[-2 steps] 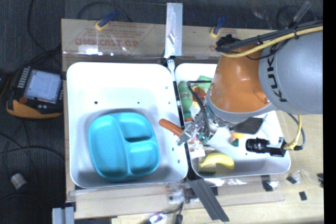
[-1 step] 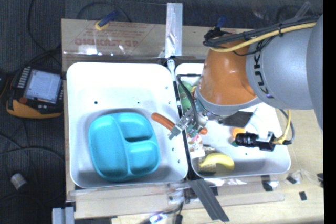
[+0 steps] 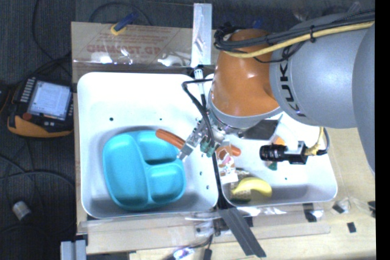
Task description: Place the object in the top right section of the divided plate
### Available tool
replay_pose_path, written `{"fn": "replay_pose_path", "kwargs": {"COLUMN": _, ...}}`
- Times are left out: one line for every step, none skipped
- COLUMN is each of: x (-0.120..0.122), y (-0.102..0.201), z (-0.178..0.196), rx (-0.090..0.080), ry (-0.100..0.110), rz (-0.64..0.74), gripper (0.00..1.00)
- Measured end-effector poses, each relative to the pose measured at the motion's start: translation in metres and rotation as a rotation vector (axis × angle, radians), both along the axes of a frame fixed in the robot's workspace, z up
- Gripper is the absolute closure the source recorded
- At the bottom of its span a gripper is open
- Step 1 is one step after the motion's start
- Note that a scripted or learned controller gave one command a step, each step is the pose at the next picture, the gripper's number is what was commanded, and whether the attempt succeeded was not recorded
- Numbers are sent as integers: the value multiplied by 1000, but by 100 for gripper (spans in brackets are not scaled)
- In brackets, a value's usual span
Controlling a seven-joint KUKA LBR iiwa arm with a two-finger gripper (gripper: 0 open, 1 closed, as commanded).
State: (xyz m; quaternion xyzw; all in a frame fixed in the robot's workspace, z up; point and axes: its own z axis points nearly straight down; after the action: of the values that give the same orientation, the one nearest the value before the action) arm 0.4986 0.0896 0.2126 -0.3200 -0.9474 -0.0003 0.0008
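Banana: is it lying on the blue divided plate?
No, the banana lies in the right bin, while the blue divided plate sits in the left bin.

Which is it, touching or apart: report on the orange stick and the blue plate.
Cannot tell. The camera view shows the orange stick overlapping the upper rim of the blue plate, but looking down, it could rest there or hang above it.

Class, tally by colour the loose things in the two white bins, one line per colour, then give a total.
Blue: 1, the divided plate
Orange: 1, the carrot-like stick
Yellow: 1, the banana
Red and white: 1, the small packet
Total: 4
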Motion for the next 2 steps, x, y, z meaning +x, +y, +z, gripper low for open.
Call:
{"fn": "replay_pose_path", "kwargs": {"x": 30, "y": -49, "z": 166, "rx": -3, "ry": -5, "rz": 102, "gripper": 100}}
{"fn": "replay_pose_path", "kwargs": {"x": -16, "y": 4, "z": -30, "rx": -1, "ry": 1, "rz": 112, "gripper": 100}}
